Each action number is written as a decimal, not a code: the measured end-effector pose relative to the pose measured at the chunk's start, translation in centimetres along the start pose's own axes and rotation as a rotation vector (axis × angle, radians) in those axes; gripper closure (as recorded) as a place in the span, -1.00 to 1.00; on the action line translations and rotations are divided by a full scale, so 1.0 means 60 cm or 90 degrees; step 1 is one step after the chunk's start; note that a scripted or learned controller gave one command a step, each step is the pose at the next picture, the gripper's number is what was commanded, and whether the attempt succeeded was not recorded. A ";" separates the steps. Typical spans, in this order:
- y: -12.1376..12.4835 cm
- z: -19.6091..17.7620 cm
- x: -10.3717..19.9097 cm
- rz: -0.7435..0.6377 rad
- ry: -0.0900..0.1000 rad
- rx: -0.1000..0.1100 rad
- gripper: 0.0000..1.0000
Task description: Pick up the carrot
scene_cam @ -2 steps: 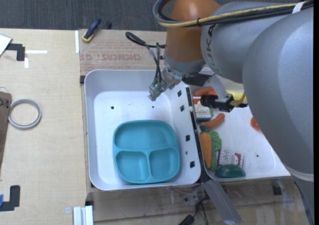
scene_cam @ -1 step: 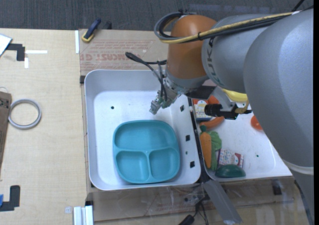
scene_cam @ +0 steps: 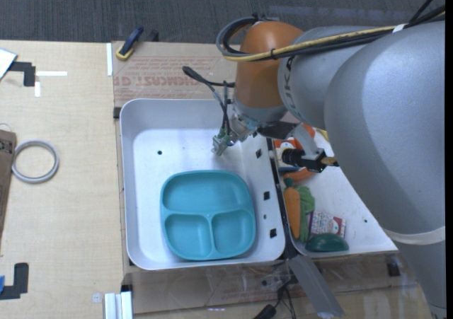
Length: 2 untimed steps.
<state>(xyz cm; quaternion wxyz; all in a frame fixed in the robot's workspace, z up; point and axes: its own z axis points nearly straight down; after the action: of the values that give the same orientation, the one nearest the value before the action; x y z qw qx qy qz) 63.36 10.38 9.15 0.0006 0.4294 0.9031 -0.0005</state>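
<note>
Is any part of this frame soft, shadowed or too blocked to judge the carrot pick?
Camera view: even, soft lighting, no harsh glare on the white bins; the arm looms large and slightly soft, covering much of the right bin; the carrot is sharp enough to read; the tool is small and dark, with a faint shadow beside the teal plate.

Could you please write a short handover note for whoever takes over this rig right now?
Gripper: over the back of the left bin, above the teal divided plate; whether its fingers are open or shut cannot be seen, and nothing is seen between them.
Carrot: lying in the right bin along its left wall, beside a green item and a small packet, apart from the gripper.
Done: nothing visible; the carrot is not lifted.
Left: move the arm across the divider to the right bin, come down on the carrot, close on it and lift.
</note>
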 end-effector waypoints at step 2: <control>-0.100 -0.264 -0.129 0.106 -0.001 0.000 1.00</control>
<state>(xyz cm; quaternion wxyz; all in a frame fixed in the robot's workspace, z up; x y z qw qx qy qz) 63.57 0.59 24.99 0.0012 0.5029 0.8643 -0.0006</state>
